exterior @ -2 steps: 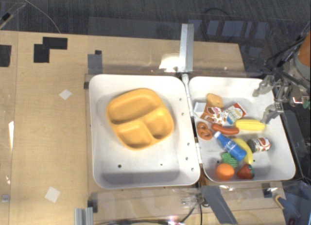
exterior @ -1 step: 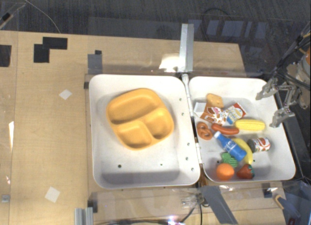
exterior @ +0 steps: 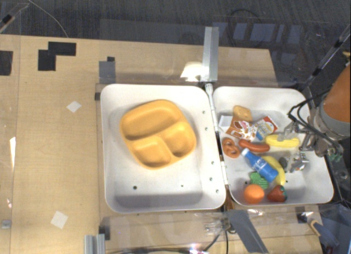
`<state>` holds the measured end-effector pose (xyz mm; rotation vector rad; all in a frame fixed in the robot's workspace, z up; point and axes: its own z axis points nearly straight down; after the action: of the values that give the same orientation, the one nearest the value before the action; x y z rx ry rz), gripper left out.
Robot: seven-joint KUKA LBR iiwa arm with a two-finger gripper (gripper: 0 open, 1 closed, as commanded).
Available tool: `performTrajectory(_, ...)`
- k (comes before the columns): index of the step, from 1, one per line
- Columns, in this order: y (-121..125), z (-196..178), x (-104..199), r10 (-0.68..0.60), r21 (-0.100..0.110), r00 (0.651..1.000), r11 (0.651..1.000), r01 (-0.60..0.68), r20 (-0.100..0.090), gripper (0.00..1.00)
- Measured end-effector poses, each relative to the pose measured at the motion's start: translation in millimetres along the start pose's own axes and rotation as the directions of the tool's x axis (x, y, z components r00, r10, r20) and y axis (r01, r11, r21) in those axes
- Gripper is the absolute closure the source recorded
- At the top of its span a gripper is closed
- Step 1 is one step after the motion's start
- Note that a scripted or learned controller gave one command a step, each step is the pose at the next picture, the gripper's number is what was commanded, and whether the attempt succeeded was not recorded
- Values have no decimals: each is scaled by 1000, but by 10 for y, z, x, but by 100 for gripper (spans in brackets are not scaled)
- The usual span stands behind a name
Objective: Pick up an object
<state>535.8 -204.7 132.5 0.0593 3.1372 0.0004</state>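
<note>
The right bin [exterior: 318,190] holds several toy foods. Among them are a yellow corn piece [exterior: 282,142], a red sausage [exterior: 255,147], a pretzel [exterior: 230,148], a blue bottle [exterior: 259,164], a banana [exterior: 276,169], an orange [exterior: 253,193] and a strawberry [exterior: 277,193]. A snack packet [exterior: 255,129] and a brown bread piece [exterior: 241,113] lie further back. My gripper [exterior: 299,163] hangs over the right side of this bin, just right of the banana and below the corn piece. It is open, with nothing between its fingers.
The left bin [exterior: 126,192] carries a yellow divided plate [exterior: 158,132]. A green toy [exterior: 256,179] sits between the bottle and the orange. A metal post [exterior: 210,50] stands behind the divider between the bins. Cables [exterior: 299,118] hang by the arm at the right.
</note>
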Motion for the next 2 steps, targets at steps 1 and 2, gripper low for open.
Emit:
performTrajectory(1,31,445,-661,403,-1,915,915,-403,8,0)
performTrajectory(2,906,450,-1029,639,-4,769,769,-639,5,0)
